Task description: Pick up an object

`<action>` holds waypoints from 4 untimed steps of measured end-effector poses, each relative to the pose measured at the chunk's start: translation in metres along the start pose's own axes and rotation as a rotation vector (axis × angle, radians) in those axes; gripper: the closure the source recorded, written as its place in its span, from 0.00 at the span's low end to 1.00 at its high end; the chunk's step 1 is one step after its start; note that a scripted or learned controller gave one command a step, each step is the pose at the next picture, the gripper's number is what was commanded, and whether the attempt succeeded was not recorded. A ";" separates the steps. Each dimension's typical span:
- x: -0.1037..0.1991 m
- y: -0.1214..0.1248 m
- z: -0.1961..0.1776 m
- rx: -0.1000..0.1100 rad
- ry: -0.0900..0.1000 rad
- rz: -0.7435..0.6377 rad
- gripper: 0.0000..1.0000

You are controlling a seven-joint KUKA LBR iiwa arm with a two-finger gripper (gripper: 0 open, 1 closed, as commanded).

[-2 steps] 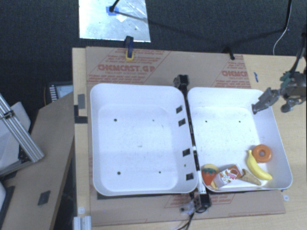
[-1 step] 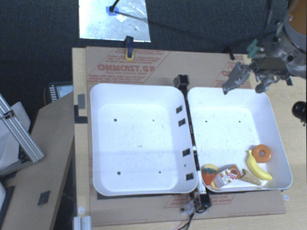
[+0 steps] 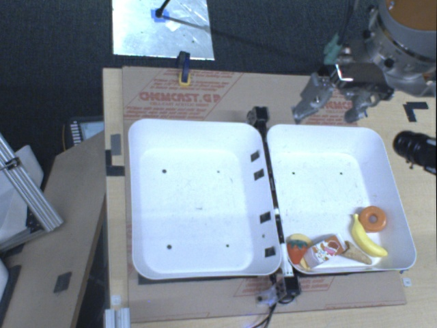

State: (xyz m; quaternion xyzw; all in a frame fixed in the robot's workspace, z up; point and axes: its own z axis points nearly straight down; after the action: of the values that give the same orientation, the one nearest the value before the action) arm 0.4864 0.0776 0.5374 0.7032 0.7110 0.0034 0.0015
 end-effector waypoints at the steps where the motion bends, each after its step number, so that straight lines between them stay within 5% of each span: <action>1: 0.059 0.000 0.002 0.004 0.000 0.001 0.00; 2: 0.110 0.001 0.003 0.005 0.000 0.002 0.00; 3: 0.107 0.002 -0.009 0.002 0.001 0.004 1.00; 4: 0.024 0.002 0.003 0.006 -0.004 0.018 1.00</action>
State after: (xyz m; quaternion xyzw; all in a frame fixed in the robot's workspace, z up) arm 0.4883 0.1012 0.5345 0.7097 0.7045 -0.0002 0.0009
